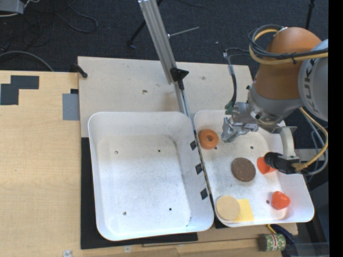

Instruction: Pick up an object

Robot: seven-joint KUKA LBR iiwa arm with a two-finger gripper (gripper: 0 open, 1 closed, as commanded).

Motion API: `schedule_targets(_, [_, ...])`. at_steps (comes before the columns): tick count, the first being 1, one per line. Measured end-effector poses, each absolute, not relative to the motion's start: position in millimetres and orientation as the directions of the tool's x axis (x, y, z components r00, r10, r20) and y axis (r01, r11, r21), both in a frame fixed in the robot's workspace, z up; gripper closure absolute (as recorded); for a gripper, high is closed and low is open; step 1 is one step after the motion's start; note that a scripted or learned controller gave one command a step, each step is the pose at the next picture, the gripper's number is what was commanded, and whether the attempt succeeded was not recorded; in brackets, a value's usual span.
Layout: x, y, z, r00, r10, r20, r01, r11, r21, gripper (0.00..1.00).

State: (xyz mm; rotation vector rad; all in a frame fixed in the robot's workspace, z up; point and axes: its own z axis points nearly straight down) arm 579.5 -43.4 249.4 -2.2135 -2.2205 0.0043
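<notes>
Left bin [139, 175]: white, shallow, beside the right bin [300, 208].
Arm [284, 74]: reaches over the right bin.
Gripper [231, 128]: near the orange ring [208, 138]; jaw state cannot be told.
Brown disc [243, 169]: mid right bin.

The only lettering shows on the grey robot arm with the orange band [300, 68], at about three o'clock in the camera view: part of a large dark letter, seemingly a "K", stands on the pale grey casing at the right edge, cut off so no whole word can be made out. The small green can [273, 242] at five o'clock carries a label too small and blurred to read.
</notes>
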Motion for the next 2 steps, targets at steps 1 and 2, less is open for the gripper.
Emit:
schedule_targets(1, [558.3, -5.9, 243.1, -0.003, 1.0, 0.002, 1.0, 0.003, -0.006, 1.0])
schedule_targets(2, [545.7, 50.9, 235.8, -0.004, 1.0, 0.002, 1.0, 0.004, -0.007, 1.0])
